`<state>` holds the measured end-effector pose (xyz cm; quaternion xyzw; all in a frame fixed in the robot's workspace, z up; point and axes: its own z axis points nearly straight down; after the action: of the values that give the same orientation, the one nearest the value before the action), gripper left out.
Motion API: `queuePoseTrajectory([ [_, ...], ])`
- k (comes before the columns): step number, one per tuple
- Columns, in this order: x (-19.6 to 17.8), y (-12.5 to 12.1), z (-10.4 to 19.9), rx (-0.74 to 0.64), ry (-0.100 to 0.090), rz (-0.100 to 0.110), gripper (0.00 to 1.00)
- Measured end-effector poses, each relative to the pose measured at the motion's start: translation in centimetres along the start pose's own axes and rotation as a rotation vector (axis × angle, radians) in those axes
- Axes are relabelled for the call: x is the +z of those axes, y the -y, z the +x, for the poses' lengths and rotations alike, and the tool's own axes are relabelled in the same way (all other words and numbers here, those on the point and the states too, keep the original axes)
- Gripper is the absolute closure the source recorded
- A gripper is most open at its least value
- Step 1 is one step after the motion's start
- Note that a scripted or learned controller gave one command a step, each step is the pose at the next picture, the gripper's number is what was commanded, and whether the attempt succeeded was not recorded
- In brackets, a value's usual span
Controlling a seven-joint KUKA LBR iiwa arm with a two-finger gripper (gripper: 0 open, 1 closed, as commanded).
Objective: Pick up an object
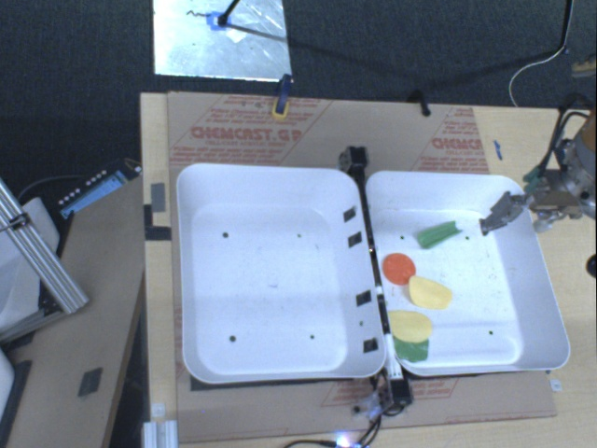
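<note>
Gripper (494,217) at right-centre of frame, finger state cannot be told; green piece (437,234) lies just to its left, long axis tilted up-right toward it.

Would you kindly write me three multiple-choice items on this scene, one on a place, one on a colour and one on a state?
1. Which bin holds the objects?
A. the left bin
B. the right bin
C. both bins

2. What colour is the round disc beside the divider?
A. orange
B. blue
C. white

3. Where is the gripper relative to the green piece?
A. clamped on it
B. to its right, apart from it
C. far off over the left bin

Answers:
1 B: all the pieces lie in the right bin; none lie in the left bin.
2 A: the disc is orange.
3 B: the gripper sits just right of the green piece, with bin floor showing between them.
</note>
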<state>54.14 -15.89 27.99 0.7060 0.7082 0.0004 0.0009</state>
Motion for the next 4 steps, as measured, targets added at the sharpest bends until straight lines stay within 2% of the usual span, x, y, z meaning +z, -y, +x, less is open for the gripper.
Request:
queuePoseTrajectory([
  [1, 10.1, -0.8, 8.8, -0.008, -0.006, 0.010, 0.00],
  [2, 19.9, 0.4, 5.7, 0.006, -0.002, 0.004, 0.00],
  [3, 19.4, -6.8, 5.8, -0.003, 0.001, -0.007, 0.00],
  [4, 19.4, -10.0, 5.0, -0.002, 0.001, -0.004, 0.00],
])
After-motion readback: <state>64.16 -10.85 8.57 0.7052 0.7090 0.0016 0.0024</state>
